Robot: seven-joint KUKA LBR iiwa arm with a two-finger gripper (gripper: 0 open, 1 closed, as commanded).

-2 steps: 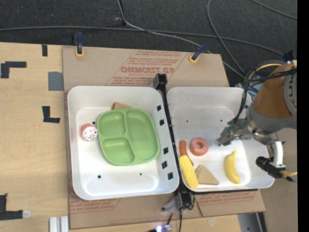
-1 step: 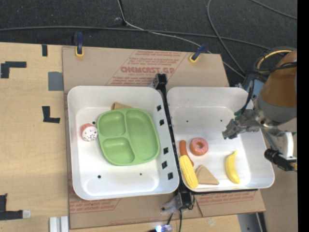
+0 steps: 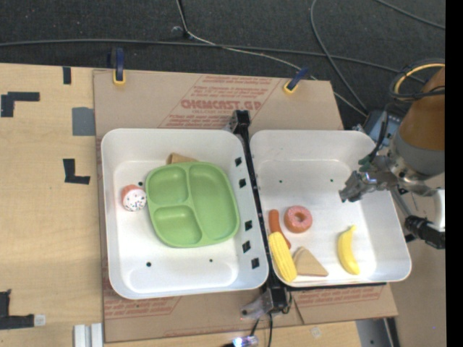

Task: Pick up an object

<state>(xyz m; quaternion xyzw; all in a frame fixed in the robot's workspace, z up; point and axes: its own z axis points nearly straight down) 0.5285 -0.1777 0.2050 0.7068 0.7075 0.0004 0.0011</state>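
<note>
In the right bin (image 3: 311, 161) lie a pink doughnut (image 3: 298, 219), a yellow banana (image 3: 348, 250), a corn cob (image 3: 281, 256), a tan sandwich wedge (image 3: 309, 263) and a red sausage (image 3: 275, 223) half hidden by the corn. My gripper (image 3: 354, 189) hangs over the bin's right side, above and to the right of the doughnut and above the banana. Nothing shows between its dark fingers.
The left bin (image 3: 123, 150) holds a green divided plate (image 3: 192, 204), a small white-and-red ball (image 3: 134, 199) at its left and a tan piece (image 3: 182, 160) peeking from behind it. A black divider (image 3: 246, 186) separates the bins. Cables cross the dark floor behind.
</note>
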